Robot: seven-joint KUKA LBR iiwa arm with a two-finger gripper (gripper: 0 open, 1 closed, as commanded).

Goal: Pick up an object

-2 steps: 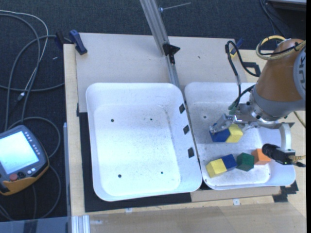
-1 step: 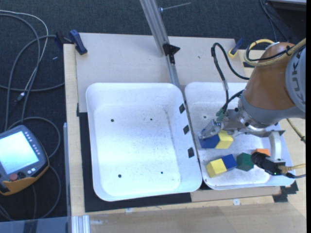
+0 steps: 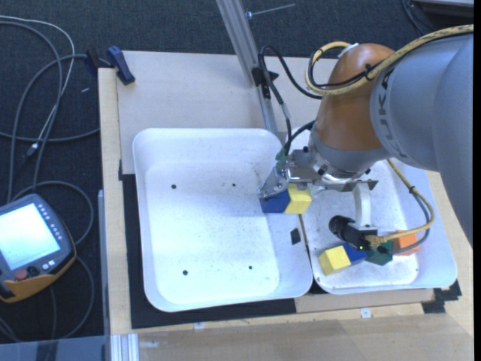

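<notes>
Blue block [image 3: 274,201] and yellow block [image 3: 299,202] side by side, touching, over the seam between left bin [image 3: 203,216] and right bin [image 3: 436,265]. Blue toward the view's left, yellow toward its right. Cannot tell whether resting on the rims or lifted clear of them.

Directly above, touching or all but touching the pair's upper faces: gripper [image 3: 288,180], under the orange-banded wrist reaching in from the right. Impossible to say whether spread, closed, or clamped on either block, given the slant of the view and the wrist overhead.

No sideways offset left to close, by the look of it. Pair straight beneath the tool, with its long line running left to right across the seam. Likely calls for a purely vertical move, not a reach across.

Farther out, on the rim between the bins, a small black chip [image 3: 295,236]. In the right bin's near corner, well apart from the gripper: a second yellow block [image 3: 335,259], then a blue piece [image 3: 358,256], green piece [image 3: 379,256] and orange piece [image 3: 406,241], clustered.
</notes>
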